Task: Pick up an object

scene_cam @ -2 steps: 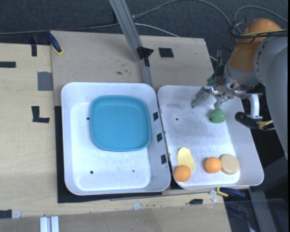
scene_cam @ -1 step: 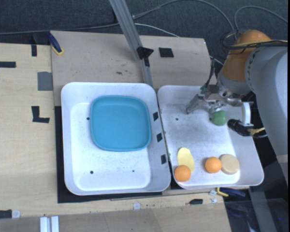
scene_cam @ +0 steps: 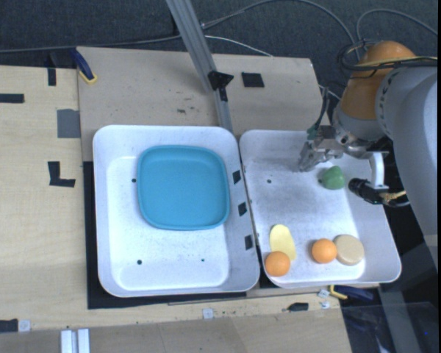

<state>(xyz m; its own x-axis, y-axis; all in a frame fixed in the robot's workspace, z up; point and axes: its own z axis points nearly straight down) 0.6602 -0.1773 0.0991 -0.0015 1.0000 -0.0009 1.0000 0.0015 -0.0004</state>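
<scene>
Just beside the claw (scene_cam: 311, 160), green object (scene_cam: 331, 177), right bin (scene_cam: 375, 271)

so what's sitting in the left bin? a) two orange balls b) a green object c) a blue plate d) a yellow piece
c: the blue plate lies flat in the left bin, while the green object, the orange balls and the yellow piece are all in the right bin.
</scene>
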